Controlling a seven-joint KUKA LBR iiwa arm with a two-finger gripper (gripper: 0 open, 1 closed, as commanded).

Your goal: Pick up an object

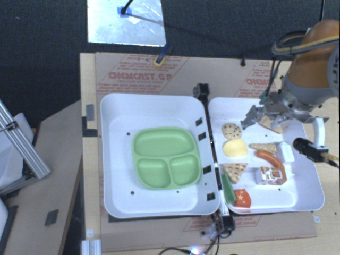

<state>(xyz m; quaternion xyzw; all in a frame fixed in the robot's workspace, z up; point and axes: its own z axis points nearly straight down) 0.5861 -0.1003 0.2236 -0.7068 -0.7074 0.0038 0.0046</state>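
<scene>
- Nearest the camera view's lens, in the right bin [316, 195]: red piece with green strip [237, 197] at the front edge, white carton [271, 175] just behind.
- Same bin, further back: pizza wedge [235, 170], sausage [270, 158], yellow lump [235, 148], cookie [231, 130], thin wedge [263, 147], tan piece [268, 122] beneath the tool.
- Left bin [114, 142] carries a green divided tray [164, 157]; its compartments look bare.
- Gripper [257, 117] hangs over the right bin's back, near tan piece and cookie; open or closed, cannot tell. Nothing visibly held.
- Risk: items crowd together, so a descent may land between two, nudge a neighbour, or close on nothing.
</scene>
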